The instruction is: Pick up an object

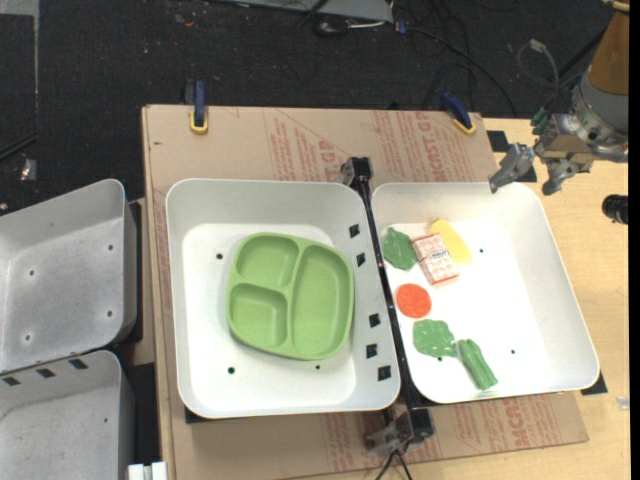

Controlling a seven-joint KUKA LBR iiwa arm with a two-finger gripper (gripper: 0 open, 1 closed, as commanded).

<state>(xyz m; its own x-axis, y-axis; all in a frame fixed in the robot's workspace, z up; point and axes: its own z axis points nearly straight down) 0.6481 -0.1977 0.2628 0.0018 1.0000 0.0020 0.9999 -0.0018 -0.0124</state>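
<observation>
Above the far right corner of the right bin (560, 268), the gripper (530, 172) hangs with its two fingers spread apart and nothing between them.

Its grey wrist and the orange band of the arm (612, 58) reach in from the upper right, and the fingertips sit just over the bin's far rim, well apart from the objects below. Nearest to it in the bin lie a yellow piece (450, 238) and a pink-and-white small box (435, 259) touching each other, with a green leaf-shaped piece (399, 249) just beside them. Nearer the camera sit an orange-red disc (413, 299), another green leafy piece (433, 338) and a green stick-like piece (477, 363). Across the divider, the left bin (190, 268) holds a green sectioned plate (291, 295).
</observation>
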